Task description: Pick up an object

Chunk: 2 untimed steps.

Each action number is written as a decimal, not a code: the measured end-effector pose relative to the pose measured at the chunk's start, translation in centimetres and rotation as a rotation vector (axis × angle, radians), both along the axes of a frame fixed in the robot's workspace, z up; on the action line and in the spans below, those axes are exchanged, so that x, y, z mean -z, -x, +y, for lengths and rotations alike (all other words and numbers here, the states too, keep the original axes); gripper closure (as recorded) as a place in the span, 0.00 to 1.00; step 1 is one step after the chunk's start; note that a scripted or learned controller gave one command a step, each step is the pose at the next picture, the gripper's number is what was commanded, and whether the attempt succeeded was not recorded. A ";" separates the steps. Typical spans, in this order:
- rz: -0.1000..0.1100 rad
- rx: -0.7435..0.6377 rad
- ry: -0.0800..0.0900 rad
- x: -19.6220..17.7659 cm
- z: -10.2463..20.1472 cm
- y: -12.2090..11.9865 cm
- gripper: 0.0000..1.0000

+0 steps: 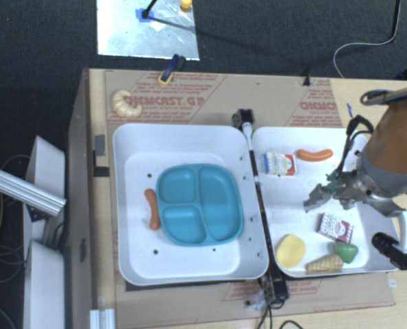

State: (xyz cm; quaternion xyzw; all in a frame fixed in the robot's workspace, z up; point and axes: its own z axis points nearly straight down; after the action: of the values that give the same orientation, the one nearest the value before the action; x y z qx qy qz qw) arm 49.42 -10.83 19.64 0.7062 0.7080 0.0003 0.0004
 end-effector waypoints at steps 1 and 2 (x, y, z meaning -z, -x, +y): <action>0.002 0.000 0.000 8.4 -2.2 -7.9 0.00; -0.008 -0.002 0.001 10.6 -1.3 -15.7 0.00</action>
State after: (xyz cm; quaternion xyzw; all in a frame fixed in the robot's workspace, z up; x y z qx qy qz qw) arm 65.08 -12.12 9.06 0.7054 0.7087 0.0030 0.0037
